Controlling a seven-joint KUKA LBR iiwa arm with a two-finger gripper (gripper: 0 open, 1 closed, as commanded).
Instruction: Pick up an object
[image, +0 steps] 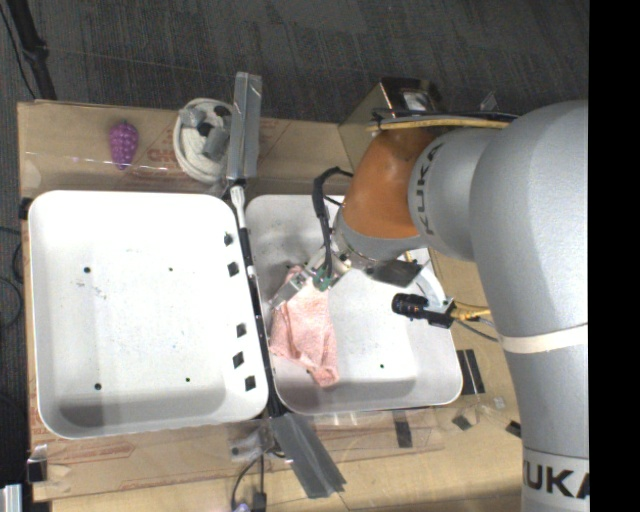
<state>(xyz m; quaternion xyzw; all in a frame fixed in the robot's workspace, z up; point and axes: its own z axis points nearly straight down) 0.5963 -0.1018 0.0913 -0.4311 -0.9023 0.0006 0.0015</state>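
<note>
A crumpled pink cloth (305, 337) lies in the right bin (400, 385), against its left wall. My gripper (300, 282) reaches down from the orange-banded wrist to the cloth's upper edge, near the bin's left wall. Its tips sit right at the top of the cloth, with a small green spot beside them. The arm's grey body covers the right side of this bin.
The left bin (130, 310) stands beside it, split off by a grey divider rail (250, 300) with black clips. Behind the bins on the cardboard lie a purple grape-like toy (123, 142) and a white coil of cable (203, 138). A black connector (420, 308) sticks out from the wrist.
</note>
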